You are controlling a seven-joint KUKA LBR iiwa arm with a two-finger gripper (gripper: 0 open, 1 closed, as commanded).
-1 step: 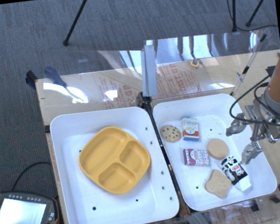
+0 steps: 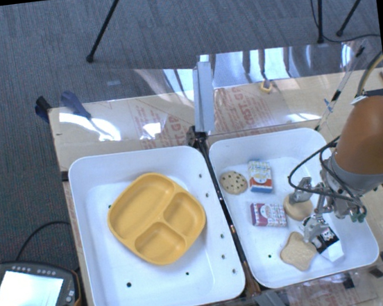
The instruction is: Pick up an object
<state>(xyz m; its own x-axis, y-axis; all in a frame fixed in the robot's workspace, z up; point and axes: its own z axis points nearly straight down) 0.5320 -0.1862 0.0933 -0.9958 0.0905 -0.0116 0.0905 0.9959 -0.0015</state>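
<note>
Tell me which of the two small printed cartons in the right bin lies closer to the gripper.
The red carton, the lower of the two: it lies just left of the gripper, while the blue and orange carton sits farther up, beside the cookie.

small cartons point(image 2: 260, 175), print perhaps there, nothing legible

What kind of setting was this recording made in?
Probably a robotics lab test bench, not a home or kitchen. Two shallow white plastic bins sit side by side holding toy items such as a yellow divided plastic tray, black tripod legs stand on grey carpet, and a handheld control pendant lies nearby.
</note>
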